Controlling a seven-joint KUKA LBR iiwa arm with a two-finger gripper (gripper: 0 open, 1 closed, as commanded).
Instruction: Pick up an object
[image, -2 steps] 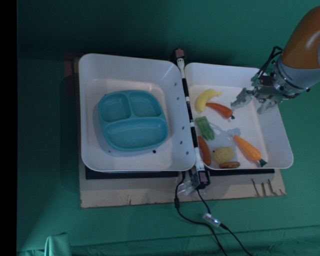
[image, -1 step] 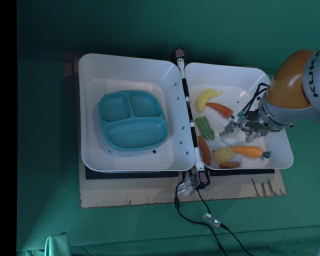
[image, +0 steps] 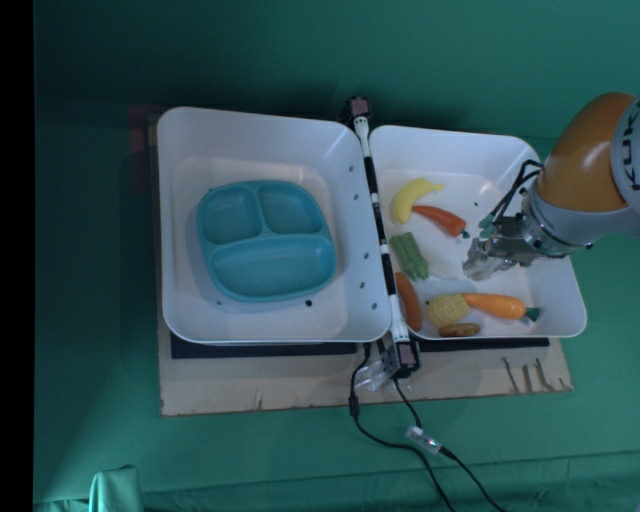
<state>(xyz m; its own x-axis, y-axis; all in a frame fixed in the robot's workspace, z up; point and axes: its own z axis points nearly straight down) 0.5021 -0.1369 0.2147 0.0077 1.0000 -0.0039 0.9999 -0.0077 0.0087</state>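
**Mia:** Six toy foods lie in the right bin (image: 560, 300), and the claw (image: 487, 257) hangs low among them. What could go wrong?

**Ben:** The nearest one is the orange carrot (image: 497, 306), just below the claw and a bit toward the arm side. Its round body could roll or slide away if the claw comes down off to one side. Then the claw would close on nothing.

**Mia:** Which way does it point?

**Ben:** It lies flat, long ways across the bin. The green leafy end points toward the arm side, and the other end points at the yellow corn (image: 447, 309).

**Mia:** So the claw should pinch across the narrow way?

**Ben:** I think so. If it pinches along the long way, it may not fit.

**Mia:** Anything else in the way?

**Ben:** The corn and a little brown piece (image: 459, 329) sit right by the carrot's end. The claw could bump them. The red pepper (image: 440, 219) is above the claw, the banana (image: 412, 197) is farther that way, and the green pod (image: 409, 254) is off to the far side.

**Mia:** Is the claw open? Is it holding something?

**Ben:** It is too dark and blurry there, so I cannot tell either way.

**Mia:** And the blue plate (image: 265, 241)?

**Ben:** That sits in the left bin (image: 180, 300), well away.
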